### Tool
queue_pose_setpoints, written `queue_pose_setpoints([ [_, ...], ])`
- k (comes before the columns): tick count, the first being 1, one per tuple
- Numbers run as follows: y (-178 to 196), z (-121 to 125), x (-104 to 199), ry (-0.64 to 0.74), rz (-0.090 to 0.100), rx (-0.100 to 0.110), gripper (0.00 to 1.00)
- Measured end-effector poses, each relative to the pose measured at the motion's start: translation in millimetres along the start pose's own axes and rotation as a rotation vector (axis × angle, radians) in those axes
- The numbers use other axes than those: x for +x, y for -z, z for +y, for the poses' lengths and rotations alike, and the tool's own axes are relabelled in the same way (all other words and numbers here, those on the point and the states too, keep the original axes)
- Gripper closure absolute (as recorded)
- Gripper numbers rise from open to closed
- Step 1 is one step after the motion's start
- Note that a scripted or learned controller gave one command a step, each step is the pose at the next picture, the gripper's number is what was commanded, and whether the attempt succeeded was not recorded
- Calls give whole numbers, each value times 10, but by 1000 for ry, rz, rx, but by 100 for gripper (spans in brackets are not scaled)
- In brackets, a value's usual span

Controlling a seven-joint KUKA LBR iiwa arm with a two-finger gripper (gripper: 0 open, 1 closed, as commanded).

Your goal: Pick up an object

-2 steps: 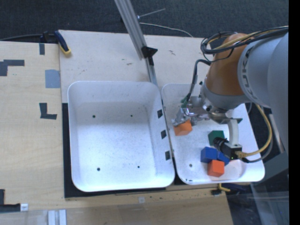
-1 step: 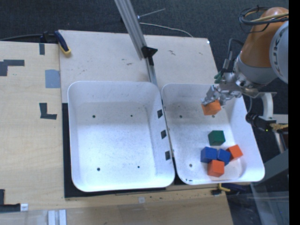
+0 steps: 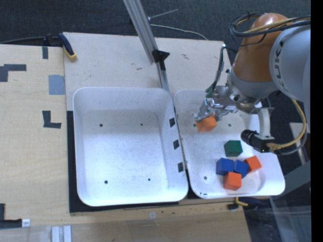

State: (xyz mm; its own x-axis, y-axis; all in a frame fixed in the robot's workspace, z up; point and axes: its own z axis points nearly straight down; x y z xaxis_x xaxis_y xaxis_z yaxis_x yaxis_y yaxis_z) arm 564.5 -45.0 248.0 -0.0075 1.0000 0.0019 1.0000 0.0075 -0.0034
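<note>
Seen from above at a slant, a wooden bench [image 3: 121, 54] carries two shallow white bins side by side. The left bin [image 3: 83, 135] is the larger; the right bin [image 3: 194, 105] holds the blocks. A grey arm with an orange band [image 3: 255, 49] comes in from the right and hangs over the upper part of the right bin. Its gripper [image 3: 208, 116] points down and to the left, and an orange block [image 3: 206, 123] sits between its fingertips, clamped there, near the bin's upper left corner and close to the wall shared with the left bin. The block looks close to a cube, so no long axis can be made out; it is tilted, with one corner turned toward the lower left. Whether it touches the bin floor or is lifted just off it cannot be told. Well apart from it, toward the lower right of the same bin, lies a cluster: a green block [image 3: 233, 147], below it two blue blocks [image 3: 225, 166] touching each other, a small orange block [image 3: 254, 163] at their right, and another orange block [image 3: 232, 180] just below them. A metal rail [image 3: 143, 24] slants across the bench above the bins, ending near the gap between them. Nothing lies between the held block and the cluster.
</note>
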Motion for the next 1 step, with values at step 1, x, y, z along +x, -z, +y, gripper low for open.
queue_pose_setpoints([
  [1,-592,-256,716,0,0,3,100],
])
